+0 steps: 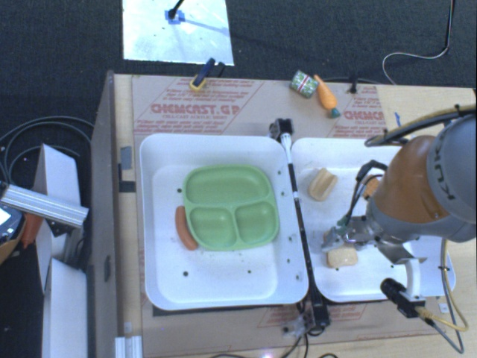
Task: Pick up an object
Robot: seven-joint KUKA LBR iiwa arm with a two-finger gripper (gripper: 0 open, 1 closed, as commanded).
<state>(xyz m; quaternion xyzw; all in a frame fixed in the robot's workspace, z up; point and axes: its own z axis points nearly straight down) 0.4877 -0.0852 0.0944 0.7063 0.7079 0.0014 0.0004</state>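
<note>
My gripper (pixel 339 239) hangs low in the right bin (pixel 417 293), and I cannot tell how it is set, with one pale block (pixel 342 258) just below it (almost touching) and another pale block (pixel 322 184) farther up.

Divided tray (pixel 227 206) and sausage (pixel 184 228) in left bin (pixel 160 200); two bread pieces (pixel 323 183) (pixel 343 257) in right bin (pixel 335 149).

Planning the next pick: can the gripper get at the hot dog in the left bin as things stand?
Probably yes. The hot dog lies flat beside the green tray with nothing over it; the gripper is over the right bin by a bread piece, so it must cross the divider.
</note>
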